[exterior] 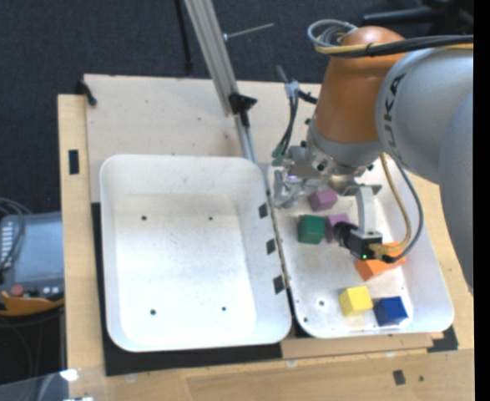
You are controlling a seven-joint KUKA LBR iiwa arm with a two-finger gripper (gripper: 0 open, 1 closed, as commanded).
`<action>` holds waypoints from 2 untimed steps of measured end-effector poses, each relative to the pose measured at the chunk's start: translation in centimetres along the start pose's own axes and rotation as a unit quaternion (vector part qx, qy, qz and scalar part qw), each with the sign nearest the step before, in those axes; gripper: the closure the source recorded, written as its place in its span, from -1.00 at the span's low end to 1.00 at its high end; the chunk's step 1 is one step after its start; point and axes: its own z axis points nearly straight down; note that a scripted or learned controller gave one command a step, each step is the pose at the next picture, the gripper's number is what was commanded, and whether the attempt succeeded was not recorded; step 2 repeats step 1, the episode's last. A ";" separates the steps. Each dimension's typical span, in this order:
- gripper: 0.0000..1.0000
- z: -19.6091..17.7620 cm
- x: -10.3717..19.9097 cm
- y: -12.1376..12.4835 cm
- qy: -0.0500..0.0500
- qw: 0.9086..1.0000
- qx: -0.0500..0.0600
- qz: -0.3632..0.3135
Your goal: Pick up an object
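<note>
Blue block (391, 310) nearest, purple block (321, 199) just beside gripper (299, 182)

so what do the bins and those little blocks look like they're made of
Bins: probably moulded plastic, smooth white with rounded rims and a speckled, scuffed floor.
Green block, yellow block, blue block: solid-coloured matte cubes, maybe painted wood or foam; the view leaves it open.
</note>
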 end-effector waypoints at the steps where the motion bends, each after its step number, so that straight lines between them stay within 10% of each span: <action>1: 1.00 -0.9 5.1 -1.2 0.001 1.000 0.000 -0.001; 2: 1.00 -0.9 5.1 -1.2 0.001 1.000 0.000 -0.001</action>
